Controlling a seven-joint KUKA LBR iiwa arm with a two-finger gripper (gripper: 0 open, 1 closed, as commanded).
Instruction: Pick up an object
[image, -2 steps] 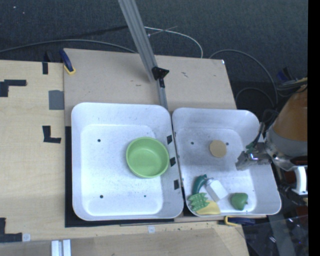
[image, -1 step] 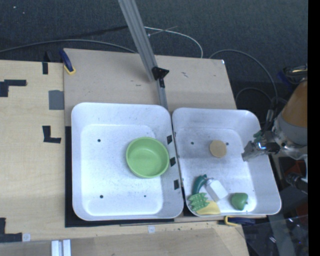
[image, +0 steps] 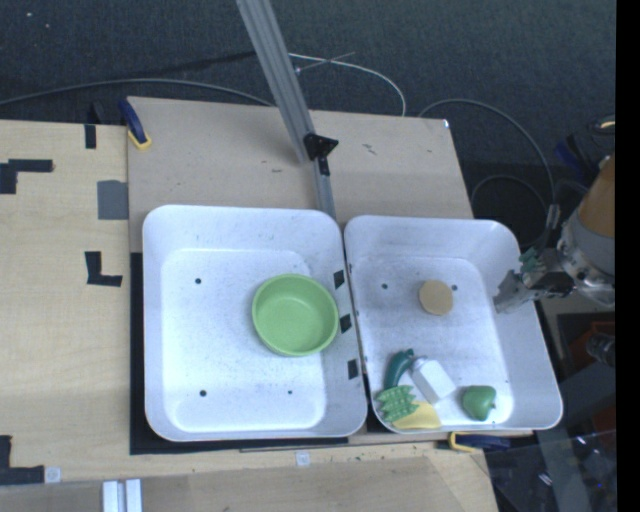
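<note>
My claw (image: 520, 283) sits at the right rim of the right bin (image: 500, 240), low over that edge, with my grey wrist and the orange band trailing off to the right. Whether the claw is open or closed, I cannot tell; the parts there are too small and dark to read, and nothing shows gripped in it. Right bin contents: a round tan disc (image: 436, 297) lies flat on the floor of the bin, left of my claw and apart from it. Toward the near edge, a cluster: a dark green curved piece (image: 399, 366), a white block (image: 433, 380) just beside it, a light green ridged item (image: 396, 404) at the near left corner, and a yellow piece (image: 422, 417) touching or nearly touching the ridged one. A small green rounded lump (image: 479, 401) lies a little to the right of that cluster, near the bin's front wall. Left bin (image: 170, 240): a green bowl (image: 294, 315) stands upright, right of centre, close to the wall shared with the right bin. Both bins rest side by side on the bench (image: 220, 150). A grey pole (image: 283, 80) slants down from the top to the bins' far edge.
</note>
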